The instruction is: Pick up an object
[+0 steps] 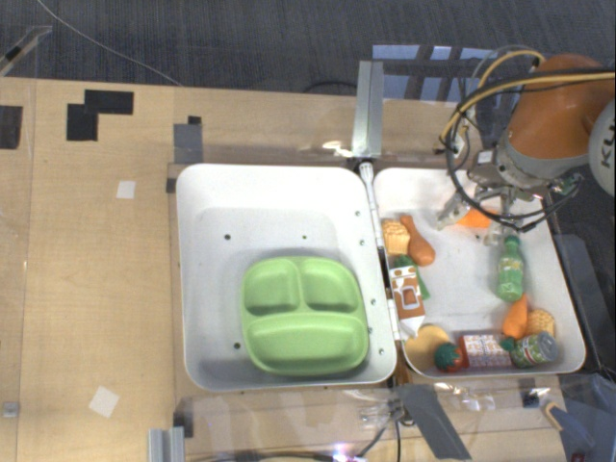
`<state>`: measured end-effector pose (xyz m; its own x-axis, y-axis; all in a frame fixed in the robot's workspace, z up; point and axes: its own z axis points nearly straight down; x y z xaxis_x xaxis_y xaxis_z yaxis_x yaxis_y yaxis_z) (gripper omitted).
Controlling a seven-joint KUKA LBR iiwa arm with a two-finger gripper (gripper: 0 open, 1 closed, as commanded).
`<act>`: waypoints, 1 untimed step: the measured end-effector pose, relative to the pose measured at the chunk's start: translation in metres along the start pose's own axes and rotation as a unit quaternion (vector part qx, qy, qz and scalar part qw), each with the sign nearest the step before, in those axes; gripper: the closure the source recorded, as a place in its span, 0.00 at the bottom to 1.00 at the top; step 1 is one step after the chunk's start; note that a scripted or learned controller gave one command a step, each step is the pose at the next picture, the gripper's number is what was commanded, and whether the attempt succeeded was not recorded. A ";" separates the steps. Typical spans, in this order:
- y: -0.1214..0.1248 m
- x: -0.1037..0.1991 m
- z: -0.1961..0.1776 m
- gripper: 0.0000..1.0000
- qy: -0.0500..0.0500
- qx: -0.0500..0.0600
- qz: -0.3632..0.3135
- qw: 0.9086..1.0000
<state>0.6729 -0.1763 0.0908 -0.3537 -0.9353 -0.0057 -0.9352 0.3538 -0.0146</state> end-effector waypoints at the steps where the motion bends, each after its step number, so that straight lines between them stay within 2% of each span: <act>1: -0.003 -0.002 -0.015 1.00 -0.003 0.006 0.002 1.000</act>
<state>0.6765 -0.1756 0.1063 -0.3578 -0.9337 -0.0126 -0.9333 0.3581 -0.0262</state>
